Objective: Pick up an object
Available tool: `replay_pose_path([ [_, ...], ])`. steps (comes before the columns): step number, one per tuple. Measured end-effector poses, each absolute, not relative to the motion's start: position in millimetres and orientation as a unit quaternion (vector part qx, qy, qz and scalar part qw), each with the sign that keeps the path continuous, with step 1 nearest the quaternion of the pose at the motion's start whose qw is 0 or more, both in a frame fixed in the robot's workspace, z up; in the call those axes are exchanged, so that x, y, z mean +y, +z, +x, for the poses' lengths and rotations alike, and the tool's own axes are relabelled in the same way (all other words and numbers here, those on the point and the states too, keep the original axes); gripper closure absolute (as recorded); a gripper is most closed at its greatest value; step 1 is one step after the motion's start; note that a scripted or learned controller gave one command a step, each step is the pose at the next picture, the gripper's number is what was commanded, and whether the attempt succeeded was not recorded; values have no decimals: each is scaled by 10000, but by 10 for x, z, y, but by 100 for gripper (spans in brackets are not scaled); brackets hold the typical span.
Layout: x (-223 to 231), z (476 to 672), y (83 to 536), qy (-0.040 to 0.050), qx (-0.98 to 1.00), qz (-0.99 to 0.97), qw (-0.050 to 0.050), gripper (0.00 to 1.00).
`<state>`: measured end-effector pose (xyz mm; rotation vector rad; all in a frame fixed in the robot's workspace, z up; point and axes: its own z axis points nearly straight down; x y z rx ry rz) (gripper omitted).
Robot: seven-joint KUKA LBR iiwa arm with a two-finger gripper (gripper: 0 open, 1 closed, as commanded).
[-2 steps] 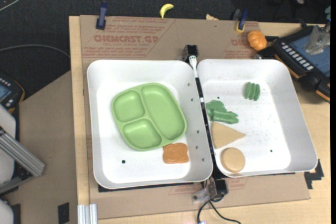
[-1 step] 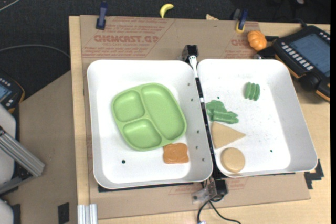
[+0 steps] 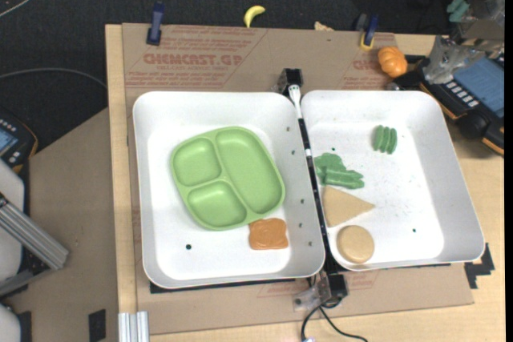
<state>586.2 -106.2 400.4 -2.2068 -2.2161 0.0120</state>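
Camera view: the claw (image 3: 453,60) hovers at the upper right, past the right bin's (image 3: 433,112) far corner (whether it is apart or together, I cannot tell). Nearest, down-left of it, lies the green ridged piece (image 3: 385,139), long axis running toward the bin's near edge.

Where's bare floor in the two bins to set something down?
Right bin: widest bare patch is its right half, between the green ridged piece and the right wall, plus the back-left corner. Its front-left is crowded: green leafy piece, tan wedge and round tan piece. Left bin: the green divided plate fills the middle; bare strips along the left wall and front-left, beside the orange piece.
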Motion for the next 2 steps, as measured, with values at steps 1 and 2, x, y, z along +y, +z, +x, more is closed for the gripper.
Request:
replay_pose_path([
  [1, -48, 6034, 3541, 9, -7108, -7034, 34, 100],
  [2, -811, 5462, 2698, 37, -7044, -7098, 40, 100],
])
